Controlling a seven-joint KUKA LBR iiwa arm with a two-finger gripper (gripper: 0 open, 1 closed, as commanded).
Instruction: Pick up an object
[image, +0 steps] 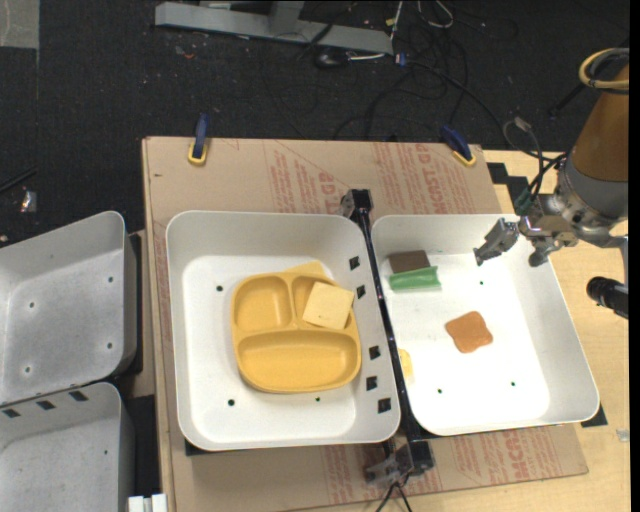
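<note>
Hanging over the far right part of the right bin (560, 330), the pincer (518, 245) sits at the end of the grey arm (600, 150) that enters from the right side. Its two dark fingers (493, 243) stand apart from each other, released, and nothing is between them.

Three small things lie in the right bin. A brown block (408, 261) is near the far left corner, and a green block (415, 280) lies just beside it on the near side, touching it or almost touching. Both are to the left of the pincer and a little nearer to the camera, apart from the fingers. An orange flat piece (468, 331) with rounded corners lies near the middle of the bin floor, below the pincer in the view and well apart from it. A small yellow bit (404, 360) shows at the left wall of this bin; what it is I cannot tell.

The left bin (200, 300) carries a yellow divided tray (290, 355). A pale yellow square piece (328, 305) rests tilted on the tray, over the rib between its far compartments.

Both bins stand side by side on a cardboard sheet (260, 170) that covers the counter.
</note>
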